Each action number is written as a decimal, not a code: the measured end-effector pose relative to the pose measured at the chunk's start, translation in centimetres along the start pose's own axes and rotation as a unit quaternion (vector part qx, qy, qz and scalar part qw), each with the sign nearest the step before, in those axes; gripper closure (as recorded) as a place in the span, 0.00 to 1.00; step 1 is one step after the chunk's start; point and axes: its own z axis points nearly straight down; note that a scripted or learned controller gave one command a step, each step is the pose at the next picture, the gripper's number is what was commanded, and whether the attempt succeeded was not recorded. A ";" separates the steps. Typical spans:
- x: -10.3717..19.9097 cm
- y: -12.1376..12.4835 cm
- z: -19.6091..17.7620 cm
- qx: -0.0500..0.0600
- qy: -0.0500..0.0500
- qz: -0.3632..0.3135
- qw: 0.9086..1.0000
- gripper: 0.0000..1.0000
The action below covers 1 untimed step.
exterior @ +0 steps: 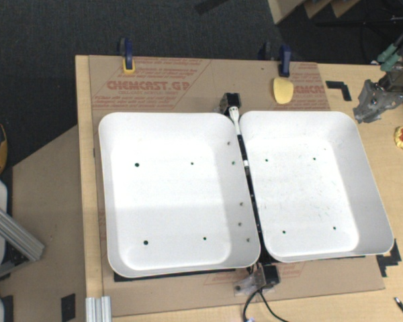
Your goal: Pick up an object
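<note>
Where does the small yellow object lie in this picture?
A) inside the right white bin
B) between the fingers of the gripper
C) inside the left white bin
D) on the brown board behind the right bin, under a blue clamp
D. The yellow object rests on the brown board just beyond the far rim of the right bin, directly below the blue clamp, and apart from the gripper at the right edge.

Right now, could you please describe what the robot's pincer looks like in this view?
At the right edge, beyond the right bin's far corner, the pincer appears as a small grey metallic assembly with angular parts. A teal piece sits just above it. Finer detail is too small and blurred to make out.
</note>
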 end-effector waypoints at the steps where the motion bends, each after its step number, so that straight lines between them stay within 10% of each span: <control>1: 7.6 3.7 8.9 0.008 0.002 -0.003 1.000 1.00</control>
